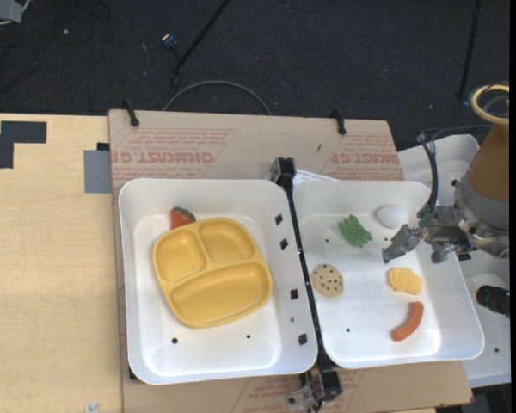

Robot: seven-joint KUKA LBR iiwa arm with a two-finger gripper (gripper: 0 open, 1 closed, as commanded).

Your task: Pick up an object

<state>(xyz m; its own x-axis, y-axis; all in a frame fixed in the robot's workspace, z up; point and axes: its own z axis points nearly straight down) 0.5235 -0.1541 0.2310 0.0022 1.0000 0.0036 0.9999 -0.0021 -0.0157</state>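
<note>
- The claw (406, 242) hung low over the right bin (464, 338), just above the yellow piece (405, 280); the approach step, by my reading, with nothing gripped.
- Its fingers seemed slightly apart (blurred, so I cannot tell for sure).
- Next it would need to drop onto one item and close.
- Right bin held the yellow piece, sausage (408, 321), cookie (328, 280), green piece (355, 231) and white piece (392, 216).
- Left bin (146, 351) held a yellow tray (211, 271) and, at the tray's upper left, a red piece (181, 217).
</note>
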